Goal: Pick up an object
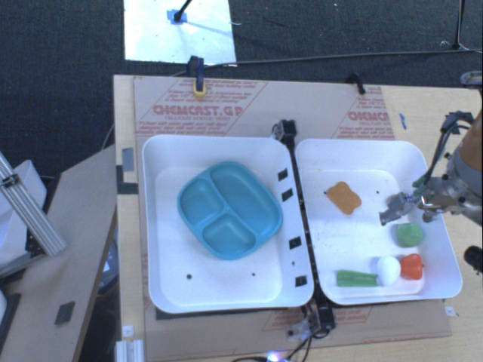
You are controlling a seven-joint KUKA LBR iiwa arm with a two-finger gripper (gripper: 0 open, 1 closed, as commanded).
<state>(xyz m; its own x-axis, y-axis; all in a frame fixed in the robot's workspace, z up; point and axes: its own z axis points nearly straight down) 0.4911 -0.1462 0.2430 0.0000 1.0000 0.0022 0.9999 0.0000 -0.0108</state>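
In the right bin lie an orange flat piece, a green round object, a white egg-like ball, a red-orange object and a green stick. My gripper hangs over the right side of this bin, just above the green round object and to the right of the orange piece. Nothing shows between its fingers. The arm comes in from the right edge.
The left bin holds a blue divided plate. A black divider with clips runs between the two bins. A clamp stands at the back of the bench.
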